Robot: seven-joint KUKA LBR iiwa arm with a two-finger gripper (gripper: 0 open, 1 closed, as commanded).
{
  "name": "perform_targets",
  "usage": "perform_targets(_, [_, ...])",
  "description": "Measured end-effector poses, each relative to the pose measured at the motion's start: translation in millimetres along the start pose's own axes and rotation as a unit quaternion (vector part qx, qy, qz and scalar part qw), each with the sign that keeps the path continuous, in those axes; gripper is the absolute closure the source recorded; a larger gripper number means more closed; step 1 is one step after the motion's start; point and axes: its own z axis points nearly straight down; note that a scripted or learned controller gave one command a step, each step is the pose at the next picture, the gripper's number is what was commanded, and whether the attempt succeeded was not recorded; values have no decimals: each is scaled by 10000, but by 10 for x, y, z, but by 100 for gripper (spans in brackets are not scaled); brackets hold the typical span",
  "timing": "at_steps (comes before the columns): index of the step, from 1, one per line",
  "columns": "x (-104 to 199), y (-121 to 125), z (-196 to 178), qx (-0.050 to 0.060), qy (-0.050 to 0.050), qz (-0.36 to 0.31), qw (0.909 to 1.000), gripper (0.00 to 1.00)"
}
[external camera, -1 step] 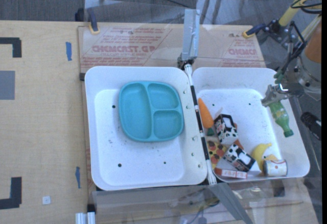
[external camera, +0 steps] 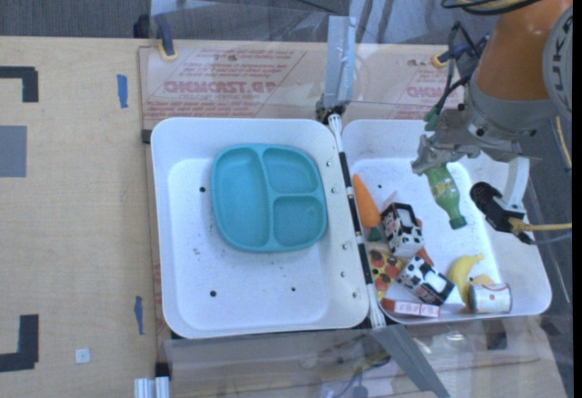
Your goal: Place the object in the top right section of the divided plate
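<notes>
A: Tool (external camera: 443, 162) position?
B: Hanging over the right bin (external camera: 536, 292), fingers clamping the green bottle's (external camera: 446, 192) top.
A: Plate?
B: Teal divided plate (external camera: 269, 197) is lying in the left bin (external camera: 182, 283), sections bare.

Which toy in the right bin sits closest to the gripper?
The green bottle, lying directly under the gripper. The carrot, the banana and the black-and-white cow toys all lie farther off, lower or leftward in the bin.
</notes>
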Motion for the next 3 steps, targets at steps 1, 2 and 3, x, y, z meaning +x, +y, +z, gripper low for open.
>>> perform_targets(1, [999,-244,388,35,7,-416,9991,100])
perform_targets(2, [1670,-676,-110,18,6,-719,9974,100])
perform_targets(3, [1668,-676,-110,17,7,-717,9974,0])
